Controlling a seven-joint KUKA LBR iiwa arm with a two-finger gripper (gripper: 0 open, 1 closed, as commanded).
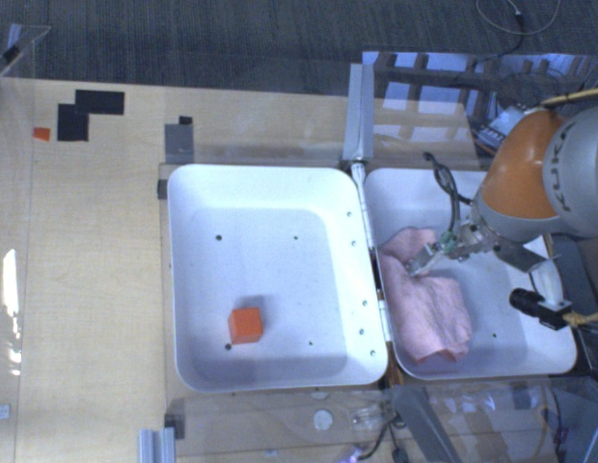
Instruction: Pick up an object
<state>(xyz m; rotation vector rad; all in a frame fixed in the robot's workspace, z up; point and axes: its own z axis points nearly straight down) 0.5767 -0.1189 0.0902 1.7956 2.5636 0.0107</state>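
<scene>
Nearest in the camera view, toward the bottom of the left bin, sits an orange block, alone on the white floor and well apart from the arm. Across the divider, the right bin holds a pink cloth, a crumpled strip whose long axis runs from the near end of that bin up toward its far left corner, close along the divider wall. The gripper is down at the far end of this cloth, reaching in from the right under the grey and orange arm. Its tip appears to touch or press into the fabric, but whether the fingers are spread or closed cannot be made out at this size, and no fold of cloth can be seen lifted between them. So the likely target is the cloth, and most of it lies nearward from the claw, with only its upper edge under the tip. If this is a grasp on the cloth, it is at one end rather than the middle, so a lift would probably leave the long near part hanging and dragging. The block is much farther, left across the divider.
</scene>
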